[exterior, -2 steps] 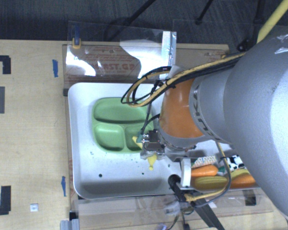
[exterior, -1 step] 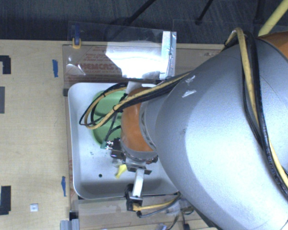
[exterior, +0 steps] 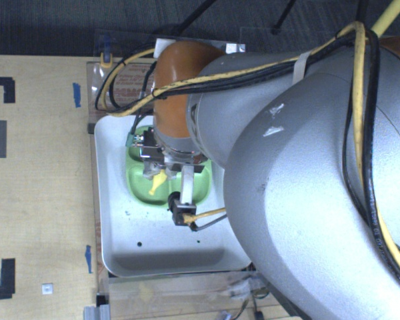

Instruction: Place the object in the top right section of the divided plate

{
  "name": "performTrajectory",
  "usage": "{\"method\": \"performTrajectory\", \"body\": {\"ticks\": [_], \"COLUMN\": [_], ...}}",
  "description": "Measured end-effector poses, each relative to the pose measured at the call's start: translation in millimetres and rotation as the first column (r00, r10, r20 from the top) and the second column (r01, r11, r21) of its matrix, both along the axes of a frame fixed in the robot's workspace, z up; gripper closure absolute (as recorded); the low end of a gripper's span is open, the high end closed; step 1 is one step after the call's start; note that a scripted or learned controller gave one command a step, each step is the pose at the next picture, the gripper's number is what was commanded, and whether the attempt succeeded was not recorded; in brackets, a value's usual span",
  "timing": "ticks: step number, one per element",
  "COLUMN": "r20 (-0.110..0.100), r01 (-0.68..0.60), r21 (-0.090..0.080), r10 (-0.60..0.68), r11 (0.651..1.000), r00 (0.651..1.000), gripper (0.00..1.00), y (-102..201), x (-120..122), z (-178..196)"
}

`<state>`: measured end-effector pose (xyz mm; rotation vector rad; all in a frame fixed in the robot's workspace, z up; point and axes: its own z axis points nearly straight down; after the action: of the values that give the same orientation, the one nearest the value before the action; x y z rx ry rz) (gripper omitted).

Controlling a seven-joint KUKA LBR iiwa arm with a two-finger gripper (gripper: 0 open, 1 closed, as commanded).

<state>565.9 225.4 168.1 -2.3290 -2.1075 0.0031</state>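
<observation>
Your gripper (exterior: 161,169) hangs over the green divided plate (exterior: 139,182) in the white bin (exterior: 113,199), a yellow object (exterior: 156,182) beneath (whether the fingers grip it, I cannot tell).

The grey arm (exterior: 307,159) reaches in from the right, wrist bent downward.
</observation>
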Motion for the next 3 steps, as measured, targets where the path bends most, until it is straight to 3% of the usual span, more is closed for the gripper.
{"method": "performTrajectory", "body": {"ticks": [1, 2, 3], "r20": [-0.003, -0.002, 0.022], "r01": [0.009, 0.005, -0.078], "r21": [-0.001, -0.002, 0.007], "r10": [-0.009, -0.005, 0.078], "r11": [1.0, 1.0, 0.997], "r00": [1.0, 1.0, 0.997], "gripper": [1.0, 1.0, 1.0], "y": [-0.2, 1.3, 0.9], "x": [15.4, 15.2, -31.3], "z": [-30.9, -21.0, -65.3]}}
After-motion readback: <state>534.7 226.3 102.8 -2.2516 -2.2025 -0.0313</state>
